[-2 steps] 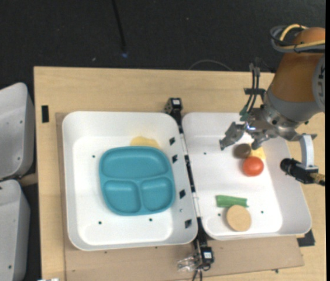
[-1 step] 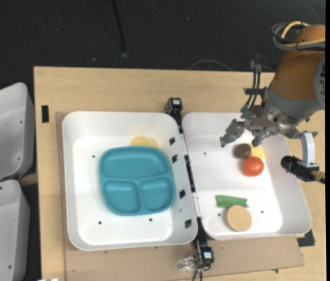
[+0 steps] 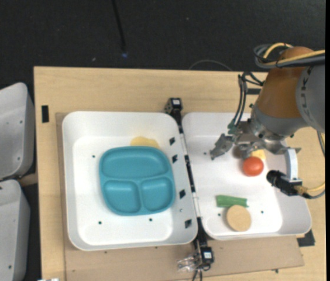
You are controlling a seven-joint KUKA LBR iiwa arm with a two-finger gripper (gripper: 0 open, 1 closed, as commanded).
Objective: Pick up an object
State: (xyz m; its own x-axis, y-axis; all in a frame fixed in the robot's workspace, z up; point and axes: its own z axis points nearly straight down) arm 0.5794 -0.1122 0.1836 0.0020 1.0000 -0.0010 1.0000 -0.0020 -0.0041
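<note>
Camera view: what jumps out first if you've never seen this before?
The big blue tray lying in the left bin grabs the eye first. Next comes the orange-banded arm reaching into the right bin, with a red ball just below its gripper.

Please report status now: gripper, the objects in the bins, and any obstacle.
Gripper low over right bin, nothing seen held. Red ball beside it; green piece and tan disc nearer the front. Blue tray in left bin. No obstacle seen.
</note>
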